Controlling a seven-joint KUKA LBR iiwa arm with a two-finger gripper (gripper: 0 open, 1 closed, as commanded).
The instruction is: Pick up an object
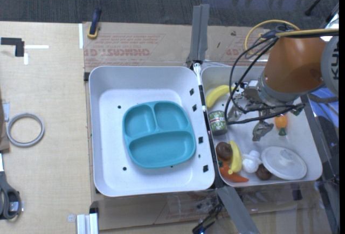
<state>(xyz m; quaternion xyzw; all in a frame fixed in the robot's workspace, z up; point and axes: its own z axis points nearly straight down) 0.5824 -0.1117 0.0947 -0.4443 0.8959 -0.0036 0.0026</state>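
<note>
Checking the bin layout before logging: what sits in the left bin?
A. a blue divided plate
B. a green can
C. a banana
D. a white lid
A: the blue plate lies alone in the left bin, while the banana, can and lid are in the right bin.

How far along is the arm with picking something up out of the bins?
Early on. Done: the arm has reached into the right bin, and its gripper hangs low over bare floor among the items. In hand: nothing visible. Left: the whole grasp and lift; the banana, can and white lid lie on the bin floor, and the blue plate sits in the left bin.
</note>
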